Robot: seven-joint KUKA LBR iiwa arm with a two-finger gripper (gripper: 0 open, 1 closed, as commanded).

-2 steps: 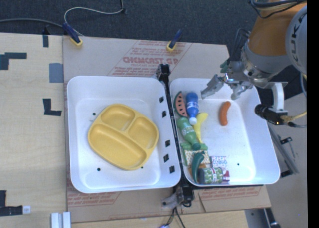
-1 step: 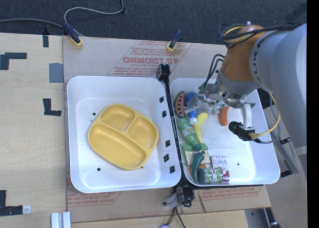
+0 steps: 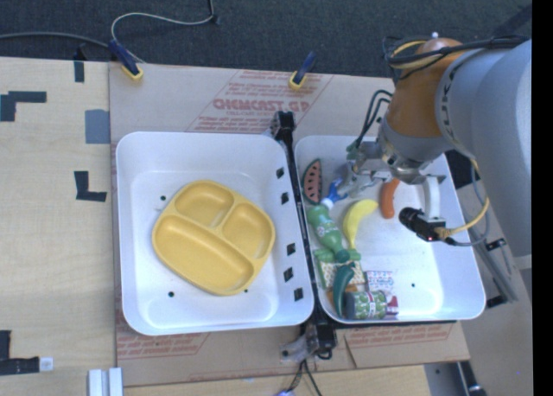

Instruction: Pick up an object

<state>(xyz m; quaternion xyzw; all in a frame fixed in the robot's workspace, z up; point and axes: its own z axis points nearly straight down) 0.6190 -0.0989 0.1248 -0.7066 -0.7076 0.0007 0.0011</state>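
In the right bin (image 3: 449,295), above the banana (image 3: 359,220) and orange carrot-like toy (image 3: 388,198): claw (image 3: 373,176) low among clutter, grip state impossible to tell. Best to centre over one piece, clear of the watermelon slice (image 3: 313,180), before closing.

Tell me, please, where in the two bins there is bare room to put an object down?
Left bin: bare floor all around the yellow divided plate, widest along the front and left walls. Right bin: bare floor at the front right, right of the banana and the small can. Its left side is crowded with toys, and the gripper hangs over its back.
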